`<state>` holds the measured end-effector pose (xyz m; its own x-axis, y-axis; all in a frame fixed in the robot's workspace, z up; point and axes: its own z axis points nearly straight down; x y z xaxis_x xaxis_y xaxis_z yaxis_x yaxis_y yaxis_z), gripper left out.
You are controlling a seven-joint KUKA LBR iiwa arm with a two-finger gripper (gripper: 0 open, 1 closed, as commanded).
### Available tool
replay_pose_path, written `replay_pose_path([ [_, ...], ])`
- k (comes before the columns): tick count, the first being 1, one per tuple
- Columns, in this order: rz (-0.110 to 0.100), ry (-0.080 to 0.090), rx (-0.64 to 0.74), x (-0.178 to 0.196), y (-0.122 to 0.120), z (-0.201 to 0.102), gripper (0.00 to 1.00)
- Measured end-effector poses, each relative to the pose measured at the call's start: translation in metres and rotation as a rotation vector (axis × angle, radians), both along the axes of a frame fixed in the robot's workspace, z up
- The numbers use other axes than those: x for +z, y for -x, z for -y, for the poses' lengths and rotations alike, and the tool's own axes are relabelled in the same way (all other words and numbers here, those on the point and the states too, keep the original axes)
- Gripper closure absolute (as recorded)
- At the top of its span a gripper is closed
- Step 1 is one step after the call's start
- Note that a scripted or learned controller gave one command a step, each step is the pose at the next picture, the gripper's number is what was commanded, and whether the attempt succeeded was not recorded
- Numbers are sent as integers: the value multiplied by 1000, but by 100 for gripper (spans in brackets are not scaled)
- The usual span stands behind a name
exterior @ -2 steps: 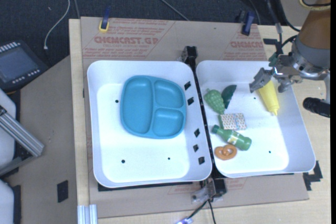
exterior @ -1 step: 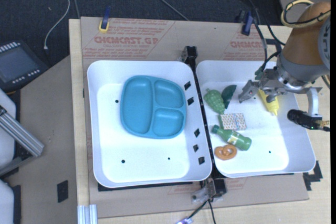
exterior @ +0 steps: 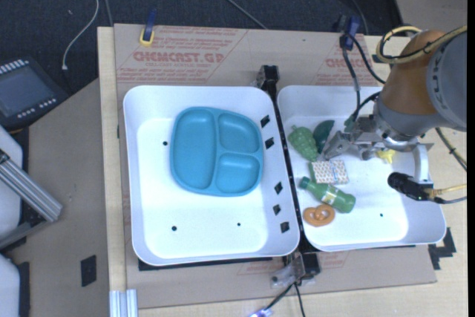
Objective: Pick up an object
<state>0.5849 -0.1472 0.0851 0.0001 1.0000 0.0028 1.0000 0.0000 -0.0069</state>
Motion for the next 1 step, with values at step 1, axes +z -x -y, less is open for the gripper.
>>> replay_pose_path([
  [1, 8, 1, 0, 15, -2, 0, 100],
])
